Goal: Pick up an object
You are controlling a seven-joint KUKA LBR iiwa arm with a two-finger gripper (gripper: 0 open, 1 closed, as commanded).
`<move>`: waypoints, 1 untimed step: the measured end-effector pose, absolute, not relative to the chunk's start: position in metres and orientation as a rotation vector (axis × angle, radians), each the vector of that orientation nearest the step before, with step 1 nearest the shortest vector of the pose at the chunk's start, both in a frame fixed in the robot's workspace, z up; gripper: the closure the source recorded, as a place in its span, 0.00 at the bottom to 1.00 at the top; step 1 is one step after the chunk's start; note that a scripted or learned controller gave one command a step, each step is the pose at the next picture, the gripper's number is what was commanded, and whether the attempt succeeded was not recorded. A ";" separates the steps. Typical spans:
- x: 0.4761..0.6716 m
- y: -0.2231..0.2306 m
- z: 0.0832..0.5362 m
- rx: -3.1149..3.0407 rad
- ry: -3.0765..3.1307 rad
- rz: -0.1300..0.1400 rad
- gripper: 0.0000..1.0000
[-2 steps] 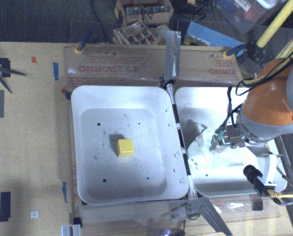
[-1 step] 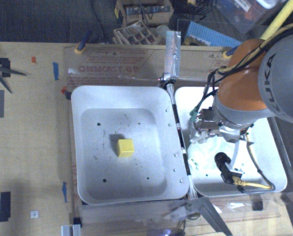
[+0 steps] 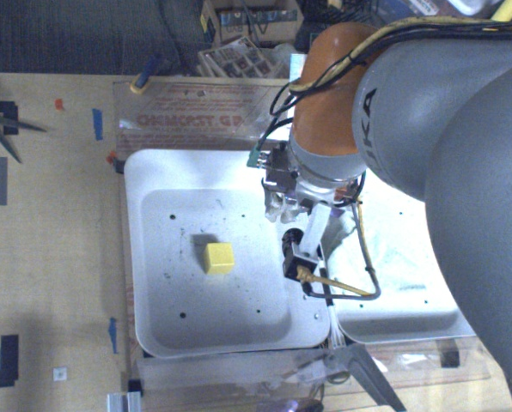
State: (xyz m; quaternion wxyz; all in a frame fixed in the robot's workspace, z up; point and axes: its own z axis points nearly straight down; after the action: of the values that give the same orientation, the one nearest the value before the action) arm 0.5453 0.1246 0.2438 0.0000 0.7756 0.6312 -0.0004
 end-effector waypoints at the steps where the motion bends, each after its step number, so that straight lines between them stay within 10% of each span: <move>1: 0.546 0.126 0.254 2.433 1.985 -0.001 1.00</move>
State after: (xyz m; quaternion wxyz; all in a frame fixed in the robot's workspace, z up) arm 0.5456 0.1259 0.2537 0.0009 0.7747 0.6323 -0.0004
